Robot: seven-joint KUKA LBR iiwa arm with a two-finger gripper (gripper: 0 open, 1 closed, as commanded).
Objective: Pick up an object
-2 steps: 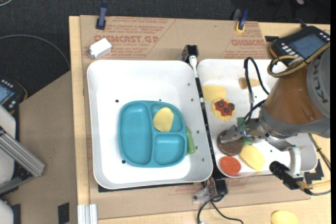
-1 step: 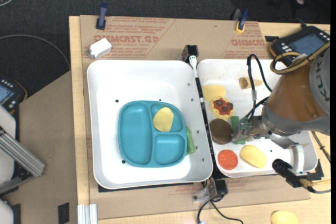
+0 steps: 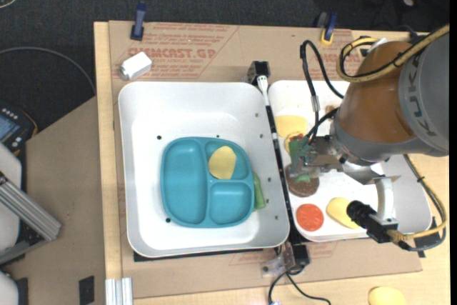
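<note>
worktop (image 3: 186, 46): I see tan board with red print carrying two white bins side by side; blue clamps at the far edge.
arm (image 3: 389, 107): grey with an orange band, comes in from the right and covers much of the right bin.
left bin (image 3: 186, 107): big white bin on the left half of the worktop.
right bin (image 3: 285, 93): white, just beside the left bin, mostly hidden under the arm.
teal tray (image 3: 187, 182): three-compartment tray lying flat in the left bin, toward its near side.
end effector (image 3: 303, 157): low over the right bin near its left wall, dark and cluttered from my view; I cannot tell how far open it is or whether it has hold of anything.
pale yellow piece (image 3: 289, 125): in the right bin, far side of the end effector, near the dividing wall.
brown round object (image 3: 303, 186): in the right bin, right below the end effector; contact I cannot tell.
yellow chip (image 3: 222, 163): sits in the tray's upper right compartment.
yellow object (image 3: 339, 211): near side of the right bin, just beside the red one.
red round object (image 3: 309, 216): near side of the right bin, close to its front wall.
green piece (image 3: 258, 193): thin, against the tray's right edge in the left bin.
white block (image 3: 136, 66): on the worktop beyond the left bin's far left corner.
</note>
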